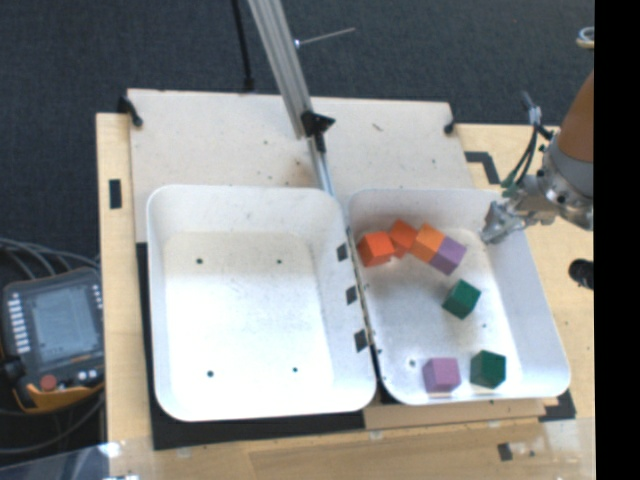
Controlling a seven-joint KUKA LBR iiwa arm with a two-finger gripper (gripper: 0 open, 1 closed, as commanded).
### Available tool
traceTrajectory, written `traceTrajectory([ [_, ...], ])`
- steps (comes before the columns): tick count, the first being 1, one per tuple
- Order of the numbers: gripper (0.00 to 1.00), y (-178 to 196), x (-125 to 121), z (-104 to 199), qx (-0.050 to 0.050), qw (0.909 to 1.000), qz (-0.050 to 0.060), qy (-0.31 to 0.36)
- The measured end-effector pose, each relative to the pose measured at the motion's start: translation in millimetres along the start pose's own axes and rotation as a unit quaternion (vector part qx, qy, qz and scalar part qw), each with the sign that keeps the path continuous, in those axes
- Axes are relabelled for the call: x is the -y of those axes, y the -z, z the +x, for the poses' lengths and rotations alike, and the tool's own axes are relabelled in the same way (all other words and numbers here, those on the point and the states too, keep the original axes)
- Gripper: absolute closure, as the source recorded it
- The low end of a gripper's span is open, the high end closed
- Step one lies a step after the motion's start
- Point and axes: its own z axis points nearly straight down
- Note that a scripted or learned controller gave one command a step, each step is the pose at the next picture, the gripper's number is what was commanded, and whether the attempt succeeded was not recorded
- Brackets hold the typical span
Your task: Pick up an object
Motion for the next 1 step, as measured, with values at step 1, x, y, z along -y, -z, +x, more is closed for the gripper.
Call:
traceTrajectory([
  [1, 1.0, 51.7, -1.7, -1.9, 0.0, 1.0, 0.0, 0.001],
])
